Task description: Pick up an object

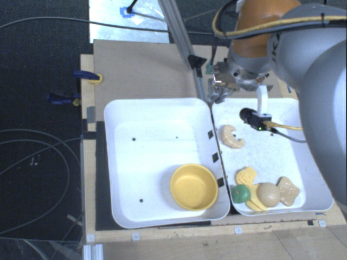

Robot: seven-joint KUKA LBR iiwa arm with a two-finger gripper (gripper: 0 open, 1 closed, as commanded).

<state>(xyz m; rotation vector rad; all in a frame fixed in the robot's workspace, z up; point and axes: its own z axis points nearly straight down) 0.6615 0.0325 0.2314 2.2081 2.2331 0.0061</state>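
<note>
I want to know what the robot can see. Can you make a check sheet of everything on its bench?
Surface: brown bench bearing the left bin and the right bin, touching side by side.
Job's things: yellow bowl upright in the left bin's near right corner. In the right bin: a pale curved toy food piece near the divider; by the near edge a corn-like yellow piece, green ball, tan round piece and waffle-like cracker.
Clutter: nothing seen.
Gripper: gripper above the bins' far edge, by the divider; too blurred to judge.
Cables: yellow cable over the right bin; black cables on the floor.
Surroundings: dark carpet, blue clamps at the bench's left edge.
</note>
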